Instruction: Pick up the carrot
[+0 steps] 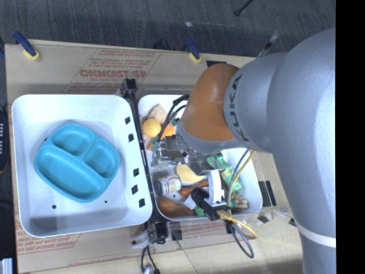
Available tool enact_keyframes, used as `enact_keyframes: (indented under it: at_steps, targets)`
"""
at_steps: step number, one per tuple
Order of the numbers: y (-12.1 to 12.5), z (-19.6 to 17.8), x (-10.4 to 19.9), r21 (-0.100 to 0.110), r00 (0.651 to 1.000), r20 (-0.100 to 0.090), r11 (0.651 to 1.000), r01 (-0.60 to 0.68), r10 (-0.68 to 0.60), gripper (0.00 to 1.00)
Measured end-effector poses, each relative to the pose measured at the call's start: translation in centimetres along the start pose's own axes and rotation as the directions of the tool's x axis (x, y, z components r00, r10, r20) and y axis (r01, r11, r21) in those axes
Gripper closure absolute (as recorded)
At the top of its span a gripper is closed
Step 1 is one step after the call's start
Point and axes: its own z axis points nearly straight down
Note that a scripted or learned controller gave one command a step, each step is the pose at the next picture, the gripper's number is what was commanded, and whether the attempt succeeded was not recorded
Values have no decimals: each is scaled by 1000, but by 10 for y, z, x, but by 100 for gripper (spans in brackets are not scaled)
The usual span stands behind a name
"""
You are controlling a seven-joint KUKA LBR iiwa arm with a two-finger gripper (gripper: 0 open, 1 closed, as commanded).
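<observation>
While the grey arm with orange band (228, 107) covers much of the right white bin (255, 194), the gripper (171, 147) sits low among clutter; open or closed, cannot tell. At the bin's 6 o'clock lies a brown oblong item (174, 208), above it a pale yellow piece (188, 173). An orange carrot bit (167, 131) peeks at 11 o'clock, touching a round yellow-orange fruit (151, 128). At 9 o'clock, the left white bin (34, 210) holds a blue divided plastic tray (77, 161).
</observation>
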Motion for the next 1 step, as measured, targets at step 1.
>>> enact_keyframes:
  at_steps: [1]
  targets:
    - [-19,2,12,8,946,3,946,-325,325,100]
